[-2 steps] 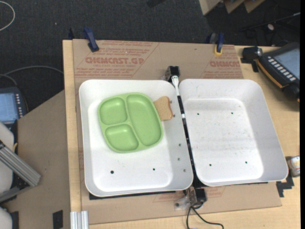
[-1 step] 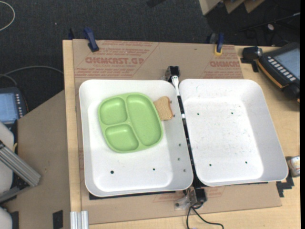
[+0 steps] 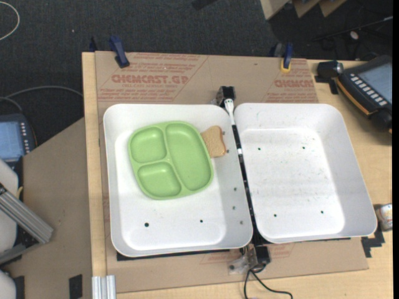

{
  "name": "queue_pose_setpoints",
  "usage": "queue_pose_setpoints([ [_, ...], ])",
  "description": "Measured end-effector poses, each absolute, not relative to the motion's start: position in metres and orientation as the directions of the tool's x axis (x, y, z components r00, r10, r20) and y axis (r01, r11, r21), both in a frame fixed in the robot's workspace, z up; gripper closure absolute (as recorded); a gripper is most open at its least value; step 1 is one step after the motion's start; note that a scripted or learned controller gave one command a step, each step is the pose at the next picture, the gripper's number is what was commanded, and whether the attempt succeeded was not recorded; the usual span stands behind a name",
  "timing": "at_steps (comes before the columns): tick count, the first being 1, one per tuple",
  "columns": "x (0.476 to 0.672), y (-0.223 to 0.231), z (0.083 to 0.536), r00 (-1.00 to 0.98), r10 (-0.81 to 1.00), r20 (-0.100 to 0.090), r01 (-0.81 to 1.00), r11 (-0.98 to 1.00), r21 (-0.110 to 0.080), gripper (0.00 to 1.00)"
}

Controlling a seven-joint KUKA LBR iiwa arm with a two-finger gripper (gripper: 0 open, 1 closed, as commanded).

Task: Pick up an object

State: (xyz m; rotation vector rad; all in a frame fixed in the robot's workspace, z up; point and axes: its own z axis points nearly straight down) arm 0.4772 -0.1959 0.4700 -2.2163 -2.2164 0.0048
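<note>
Tan block [image 3: 214, 141], flat and roughly rectangular, is the likeliest pick. I find it in the left bin [image 3: 187, 220], at centre frame, a little above the middle. Its left edge touches or overlaps the upper right rim of the green divided plate [image 3: 169, 161]; I cannot tell whether it rests on that rim or merely against it. Its right edge is just beside the wall where the two bins meet. Its long axis runs from top to bottom of the frame, leaning slightly to the left at the top.

The plate lies flat in the upper left part of the same bin, three compartments, nothing in them. The right bin [image 3: 293, 179] lies between the block and the right edge of the frame, from which the arm reaches.

Gripper state: I cannot tell.

Judgement: a grasp across the block's short width looks best, but the plate rim and bin wall crowd both sides.
</note>
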Motion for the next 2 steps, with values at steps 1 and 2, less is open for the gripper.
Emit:
queue_pose_setpoints([
  [1, 0.478, -0.161, 0.347, -0.002, 1.0, 0.005, 1.0, 0.002, -0.013, 1.0],
  [2, 0.491, -0.224, 0.46, 0.005, 1.0, -0.009, 1.0, -0.004, 0.015, 1.0],
])
